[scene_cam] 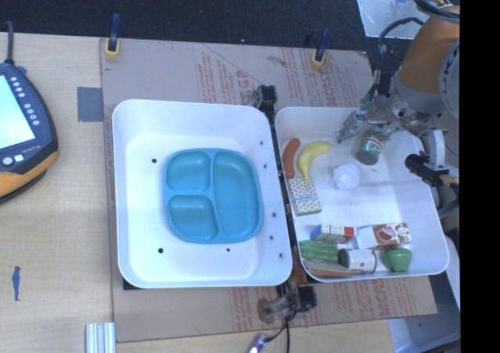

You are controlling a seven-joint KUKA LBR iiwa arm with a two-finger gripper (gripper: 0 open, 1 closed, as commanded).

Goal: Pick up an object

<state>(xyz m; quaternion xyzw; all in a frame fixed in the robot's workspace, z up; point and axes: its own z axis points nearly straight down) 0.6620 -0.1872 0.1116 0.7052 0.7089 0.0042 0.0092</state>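
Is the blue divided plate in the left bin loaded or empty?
Empty: the blue plate shows all three compartments bare, lying flat in the left bin.

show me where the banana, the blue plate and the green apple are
banana (pixel 312 155), camera view, middle of its curve
blue plate (pixel 212 194), camera view, centre ridge
green apple (pixel 398 259), camera view, its top face

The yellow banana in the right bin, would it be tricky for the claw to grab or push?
Probably somewhat. The curved yellow banana looks smooth and glossy, so it may slip between fingers. Its bent shape suggests it would pivot or rock rather than slide straight if pushed. It lies close beside the reddish-brown sausage, which a nudge might also shift.
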